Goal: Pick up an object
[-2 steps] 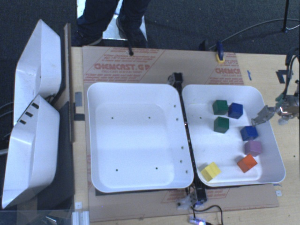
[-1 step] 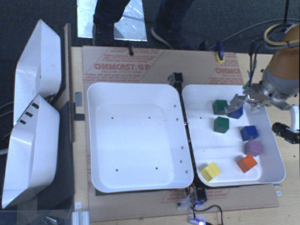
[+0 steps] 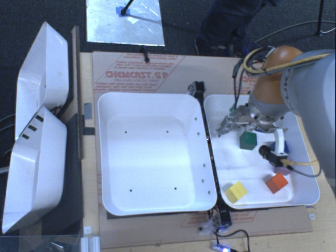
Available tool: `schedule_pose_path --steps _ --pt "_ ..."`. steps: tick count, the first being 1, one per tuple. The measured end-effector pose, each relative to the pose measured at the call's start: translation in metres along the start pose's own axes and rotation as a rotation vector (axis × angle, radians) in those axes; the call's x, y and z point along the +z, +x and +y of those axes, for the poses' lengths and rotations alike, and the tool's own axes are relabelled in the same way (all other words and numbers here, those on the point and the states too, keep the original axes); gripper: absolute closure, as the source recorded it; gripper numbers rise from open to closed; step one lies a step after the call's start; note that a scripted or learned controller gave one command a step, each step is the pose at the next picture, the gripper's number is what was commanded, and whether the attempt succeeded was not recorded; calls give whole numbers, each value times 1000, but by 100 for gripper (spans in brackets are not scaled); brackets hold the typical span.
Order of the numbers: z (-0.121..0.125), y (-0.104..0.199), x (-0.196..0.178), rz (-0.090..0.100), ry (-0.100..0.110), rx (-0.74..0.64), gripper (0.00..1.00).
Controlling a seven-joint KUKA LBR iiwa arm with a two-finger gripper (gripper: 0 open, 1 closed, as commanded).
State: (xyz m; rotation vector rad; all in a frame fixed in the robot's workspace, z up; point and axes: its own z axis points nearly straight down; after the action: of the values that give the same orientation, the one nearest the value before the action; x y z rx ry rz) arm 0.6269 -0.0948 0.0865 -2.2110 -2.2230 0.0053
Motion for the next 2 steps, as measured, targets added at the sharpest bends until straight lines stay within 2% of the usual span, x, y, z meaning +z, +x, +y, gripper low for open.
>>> schedule_pose_path --steps 1,2 --pt "13 -81 -1 1 -8 6 0" --pt "2 0 0 -1 -7 0 0"
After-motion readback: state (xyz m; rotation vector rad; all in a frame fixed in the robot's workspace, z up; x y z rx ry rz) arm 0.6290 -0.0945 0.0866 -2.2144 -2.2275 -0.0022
